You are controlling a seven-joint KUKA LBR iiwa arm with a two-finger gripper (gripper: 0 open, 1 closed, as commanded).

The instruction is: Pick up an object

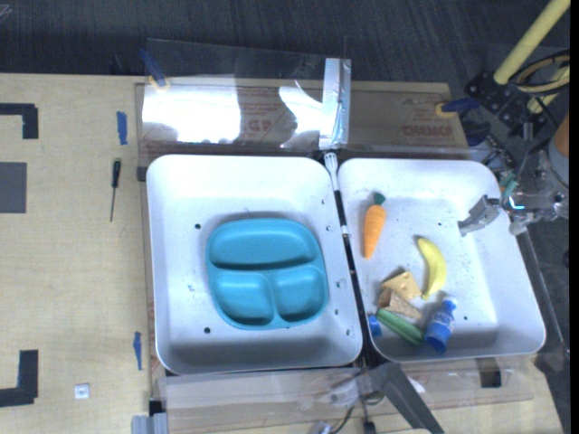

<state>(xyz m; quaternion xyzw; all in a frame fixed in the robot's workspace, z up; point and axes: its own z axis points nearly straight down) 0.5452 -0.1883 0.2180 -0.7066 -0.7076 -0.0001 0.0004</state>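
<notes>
Jaws: we spot the jaws (477, 213) at three o'clock in the view, over the right rim of the right bin (507, 315); whether they are apart or together we cannot tell, and we see nothing between them.
Arm: we see the wrist hardware just right of the jaws, with cables bunched above it at two o'clock.
Banana: we have a yellow banana (432, 265) at seven o'clock from the jaws, lying near the middle of the right bin, well apart from them.
Carrot: we see an orange carrot (373, 228) at nine o'clock from the jaws, green top pointing to twelve, close to the bin's left wall.
Cluster: at six o'clock in the right bin we find a tan wedge (401, 289), a green piece (401, 325) and a blue bottle (441, 325) crowded together, the banana's lower end touching the pile.
Left bin: over at nine o'clock, we see the left bin (172, 269) carrying a blue divided plate (266, 271) with three compartments.
Bench: we note the wooden bench (63, 269) with a screwdriver (114, 186) lying at ten o'clock and blue tape marks nearby.
</notes>
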